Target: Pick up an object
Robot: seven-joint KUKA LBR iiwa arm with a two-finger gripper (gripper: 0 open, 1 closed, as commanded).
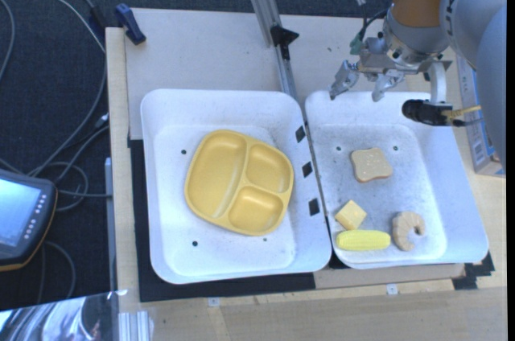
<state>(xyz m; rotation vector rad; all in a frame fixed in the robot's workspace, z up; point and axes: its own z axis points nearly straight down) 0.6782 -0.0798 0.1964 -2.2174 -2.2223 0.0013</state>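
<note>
Above right bin [451, 170], hand [358, 88] open, empty

High slanted view over both bins [161, 110]

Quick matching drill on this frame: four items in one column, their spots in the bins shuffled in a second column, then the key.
Things:
1. yellow tray
2. toast slice
3. corn cob
4. gripper

Places:
A. near edge of the right bin, beside the cheese cube
B. above the far edge of the right bin
C. middle of the left bin
D. middle of the right bin

Pairs: 1-C, 2-D, 3-A, 4-B
</note>
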